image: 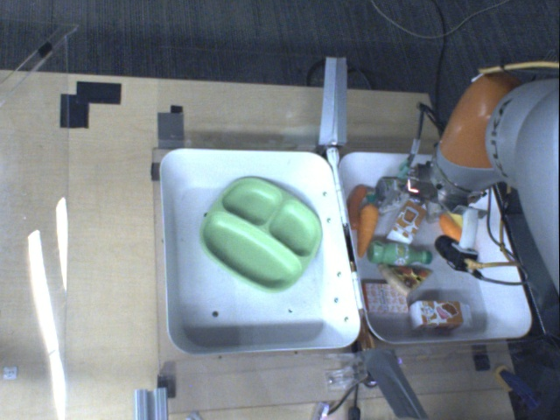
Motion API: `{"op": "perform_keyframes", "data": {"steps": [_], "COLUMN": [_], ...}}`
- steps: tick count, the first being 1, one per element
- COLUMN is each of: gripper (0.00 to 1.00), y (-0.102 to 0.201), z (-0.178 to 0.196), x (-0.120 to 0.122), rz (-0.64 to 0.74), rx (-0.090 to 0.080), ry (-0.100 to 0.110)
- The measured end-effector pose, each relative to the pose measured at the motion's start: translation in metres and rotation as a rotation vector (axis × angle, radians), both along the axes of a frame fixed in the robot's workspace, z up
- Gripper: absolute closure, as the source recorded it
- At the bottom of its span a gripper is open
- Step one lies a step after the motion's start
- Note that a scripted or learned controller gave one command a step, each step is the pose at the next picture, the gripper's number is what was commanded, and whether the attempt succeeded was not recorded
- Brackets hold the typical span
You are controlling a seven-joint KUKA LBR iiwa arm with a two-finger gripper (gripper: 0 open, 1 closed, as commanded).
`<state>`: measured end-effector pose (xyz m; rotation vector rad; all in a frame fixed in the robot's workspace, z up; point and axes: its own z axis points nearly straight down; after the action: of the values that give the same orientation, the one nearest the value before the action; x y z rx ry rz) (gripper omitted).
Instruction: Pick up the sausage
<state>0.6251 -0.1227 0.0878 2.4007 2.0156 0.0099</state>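
In the right bin (518, 320), top half, the end effector (398, 189) sits low over the clutter, w/ the grey arm (525, 138) reaching in from the right. It's too dark and crowded there to say how far open it is, so I can't tell, and nothing can be seen held in it. It's just above a red-and-white packet (407, 222); whether it touches the packet I can't tell either.

The sausage (354, 201) looks to be the reddish-brown piece lying along the bin's left wall, upper corner, just left of the end effector and apart from it. An orange carrot (368, 224) lies right beside it, approx. parallel. Below these a green bottle (399, 254) lies on its side. Near the front wall there's a flat printed box (385, 297) and a small brown-labelled jar (436, 315), also on its side.

The left bin (197, 318) holds one item, a green plate (261, 230) w/ three compartments, set at a slant near the middle. Both bins rest side by side on the pale wood desk (96, 234).
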Motion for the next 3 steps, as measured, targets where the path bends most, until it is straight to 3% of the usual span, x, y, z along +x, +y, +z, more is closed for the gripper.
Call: {"op": "perform_keyframes", "data": {"steps": [1,2,3], "gripper": [1.0,0.0,0.0], "y": [0.001,0.001,-0.007], "z": [0.012,0.013,0.003], "x": [0.002,0.003,-0.055], "rz": [0.001,0.001,-0.149], "rx": [0.001,0.001,0.002], "ry": [-0.005,-0.007,-0.006]}}
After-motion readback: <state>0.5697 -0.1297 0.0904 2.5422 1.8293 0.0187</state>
